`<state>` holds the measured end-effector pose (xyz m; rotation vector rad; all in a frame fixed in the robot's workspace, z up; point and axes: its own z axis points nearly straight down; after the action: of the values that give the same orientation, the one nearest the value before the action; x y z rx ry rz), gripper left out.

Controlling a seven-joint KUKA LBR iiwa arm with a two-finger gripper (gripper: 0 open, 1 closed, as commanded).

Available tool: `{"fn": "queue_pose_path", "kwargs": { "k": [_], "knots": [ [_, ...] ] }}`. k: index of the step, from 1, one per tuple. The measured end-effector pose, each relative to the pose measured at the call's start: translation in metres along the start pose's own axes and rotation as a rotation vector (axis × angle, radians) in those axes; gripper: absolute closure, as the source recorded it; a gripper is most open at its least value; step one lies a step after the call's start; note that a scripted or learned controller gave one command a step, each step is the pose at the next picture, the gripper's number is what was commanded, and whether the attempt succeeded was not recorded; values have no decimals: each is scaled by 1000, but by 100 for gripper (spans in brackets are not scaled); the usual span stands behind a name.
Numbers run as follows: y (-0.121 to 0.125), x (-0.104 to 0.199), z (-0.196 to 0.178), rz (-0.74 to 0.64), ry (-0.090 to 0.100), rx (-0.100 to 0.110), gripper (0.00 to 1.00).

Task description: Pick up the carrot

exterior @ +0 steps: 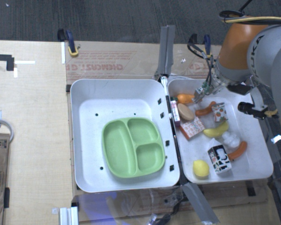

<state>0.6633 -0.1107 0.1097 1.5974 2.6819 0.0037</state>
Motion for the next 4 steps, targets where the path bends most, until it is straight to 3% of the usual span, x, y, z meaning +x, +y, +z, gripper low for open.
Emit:
{"fn": "queue_pose_path", "kwargs": {
  "k": [1,2,3,4],
  "knots": [
    [-2,2,-83,473,11,16,100],
    [-2,2,-83,473,11,16,0],
    [4,16,7,438,12,15,0],
    [-19,12,16,297,13,13,0]
  ]
}}
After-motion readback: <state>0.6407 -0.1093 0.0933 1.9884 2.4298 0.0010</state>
